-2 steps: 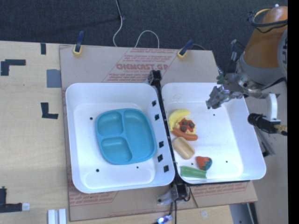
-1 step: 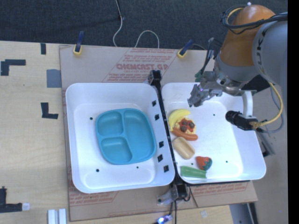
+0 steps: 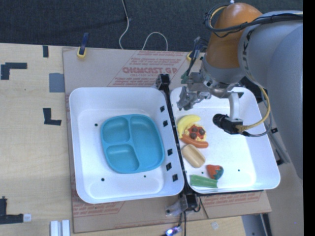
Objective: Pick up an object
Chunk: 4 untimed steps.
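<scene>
From my seat I see two white bins side by side on the bench: the left bin point(image 3: 83, 107) carries a blue sectioned plate point(image 3: 132, 142) near its centre, and the right bin point(image 3: 256, 156) carries the toy food. The arm point(image 3: 266, 38) comes in from three o'clock, its orange band point(image 3: 231, 28) sitting at about one o'clock of the right bin, and the gripper point(image 3: 189, 98) hangs over that bin's eleven o'clock corner, close to the divider where the two bins meet. I cannot tell how it stands, and I see nothing gripped in it. The candidates for picking lie in a loose column along the right bin's nine o'clock side: a yellow banana point(image 3: 187, 123) just at six o'clock of the gripper, touching a small pizza slice point(image 3: 197, 132) with dark toppings, then a hot dog point(image 3: 195, 142), a tan bread roll point(image 3: 193, 156), a red and blue piece point(image 3: 214, 171), and a green pepper point(image 3: 203, 182) at the bin's seven o'clock corner. A black cable connector point(image 3: 225, 123) hangs over the bin's middle.
</scene>
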Each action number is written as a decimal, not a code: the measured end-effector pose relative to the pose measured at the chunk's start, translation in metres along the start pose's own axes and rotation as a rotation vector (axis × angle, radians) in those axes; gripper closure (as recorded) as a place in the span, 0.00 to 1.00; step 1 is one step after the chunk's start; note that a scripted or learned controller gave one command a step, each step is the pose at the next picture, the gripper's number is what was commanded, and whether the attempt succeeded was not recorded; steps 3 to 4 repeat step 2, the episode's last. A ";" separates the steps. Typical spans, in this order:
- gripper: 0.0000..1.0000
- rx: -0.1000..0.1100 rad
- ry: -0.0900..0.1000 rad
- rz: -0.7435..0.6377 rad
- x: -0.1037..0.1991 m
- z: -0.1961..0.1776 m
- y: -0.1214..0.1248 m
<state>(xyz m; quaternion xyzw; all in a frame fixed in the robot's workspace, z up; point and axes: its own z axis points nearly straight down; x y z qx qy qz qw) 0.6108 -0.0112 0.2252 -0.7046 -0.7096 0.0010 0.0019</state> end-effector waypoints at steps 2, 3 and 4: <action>1.00 -0.001 -0.001 0.001 0.101 0.004 0.019; 1.00 -0.001 -0.001 0.001 0.101 0.004 0.019; 1.00 -0.001 -0.001 0.001 0.101 0.004 0.019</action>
